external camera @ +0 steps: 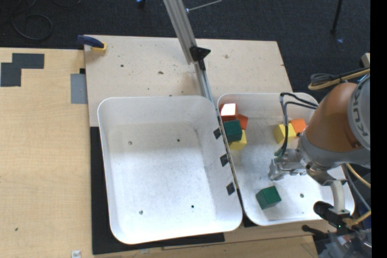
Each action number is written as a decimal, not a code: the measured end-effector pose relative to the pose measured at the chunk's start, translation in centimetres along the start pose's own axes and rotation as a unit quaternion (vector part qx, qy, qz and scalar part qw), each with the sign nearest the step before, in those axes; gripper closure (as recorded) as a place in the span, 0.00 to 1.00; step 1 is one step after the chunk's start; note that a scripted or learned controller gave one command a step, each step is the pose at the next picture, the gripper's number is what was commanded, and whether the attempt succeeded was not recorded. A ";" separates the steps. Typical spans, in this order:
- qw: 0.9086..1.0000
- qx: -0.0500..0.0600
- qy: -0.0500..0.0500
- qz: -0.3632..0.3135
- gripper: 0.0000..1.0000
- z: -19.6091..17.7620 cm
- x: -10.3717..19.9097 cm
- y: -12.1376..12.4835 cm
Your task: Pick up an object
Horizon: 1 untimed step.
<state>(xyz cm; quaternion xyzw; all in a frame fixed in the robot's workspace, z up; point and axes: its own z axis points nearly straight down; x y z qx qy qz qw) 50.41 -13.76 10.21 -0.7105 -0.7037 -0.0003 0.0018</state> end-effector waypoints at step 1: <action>1.000 -0.002 -0.001 -0.006 1.00 -5.3 1.0 0.1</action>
